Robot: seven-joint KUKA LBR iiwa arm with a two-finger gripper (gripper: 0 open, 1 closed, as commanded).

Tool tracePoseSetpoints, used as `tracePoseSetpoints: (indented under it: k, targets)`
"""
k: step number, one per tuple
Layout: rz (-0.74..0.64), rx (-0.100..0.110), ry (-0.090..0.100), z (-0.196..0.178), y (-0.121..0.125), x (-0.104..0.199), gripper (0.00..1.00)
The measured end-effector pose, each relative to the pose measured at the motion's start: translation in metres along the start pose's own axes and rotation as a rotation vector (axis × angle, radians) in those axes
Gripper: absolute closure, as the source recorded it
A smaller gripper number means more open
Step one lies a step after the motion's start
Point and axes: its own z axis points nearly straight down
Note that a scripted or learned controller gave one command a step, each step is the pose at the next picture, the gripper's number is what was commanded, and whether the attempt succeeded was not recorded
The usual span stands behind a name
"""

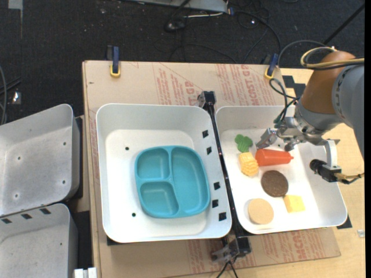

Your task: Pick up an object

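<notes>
While the jaws (277, 136) hover low in the right bin (324, 216), just above the orange carrot (272, 157), their state cannot be told; corn (248, 165), brown patty (274, 183), cheese (294, 203) lie nearby.

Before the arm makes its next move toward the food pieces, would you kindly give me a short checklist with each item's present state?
1. Pincer positioned over the right white bin, above the orange carrot-shaped toy: ok.
2. Something gripped between the fingers: cannot tell.
3. Carrot toy apart from the yellow corn cob toy beside it: not ok, they lie nearly touching.
4. Brown round patty, tan round disc and yellow cheese wedge lying apart from the carrot: ok.
5. Green leafy toy lying left of the pincer: ok.
</notes>
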Motion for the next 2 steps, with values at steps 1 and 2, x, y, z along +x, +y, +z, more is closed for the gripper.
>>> tracePoseSetpoints:
  k: [1, 2]
  targets:
    - [0.000, -0.004, -0.001, -0.013, 0.001, 0.000, 1.00]
    - [-0.002, -0.006, -0.002, -0.058, 0.008, -0.004, 1.00]
